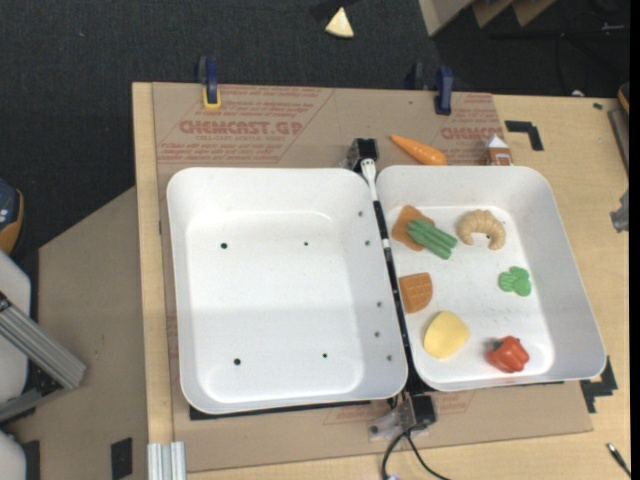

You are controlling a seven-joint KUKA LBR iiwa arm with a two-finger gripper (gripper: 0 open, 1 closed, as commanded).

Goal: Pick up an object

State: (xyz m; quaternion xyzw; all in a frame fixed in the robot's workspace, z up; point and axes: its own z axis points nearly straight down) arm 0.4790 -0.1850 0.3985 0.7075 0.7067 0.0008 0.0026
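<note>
- All the toy food sits in the right bin (560,268): croissant (482,227) at 12, clover (515,281) at 3, pepper (509,354) at 5, lemon (446,335) at 6.
- Green pickle (431,237) lies on an orange slab (408,224), so a pinch there probably drags both or slips.
- Pepper hugs the wall, so a finger could clip it.
- Carrot (419,150) is out on the tabletop (300,118), likely beyond reach.
- Gripper state: can't tell.

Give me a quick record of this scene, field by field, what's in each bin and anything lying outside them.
left bin: white, shallow, four small dark dots on its floor
right bin: croissant, green pickle on an orange piece, bread slice, green clover shape, yellow lemon, red pepper
outside the bins: carrot on the board behind the right bin
</note>
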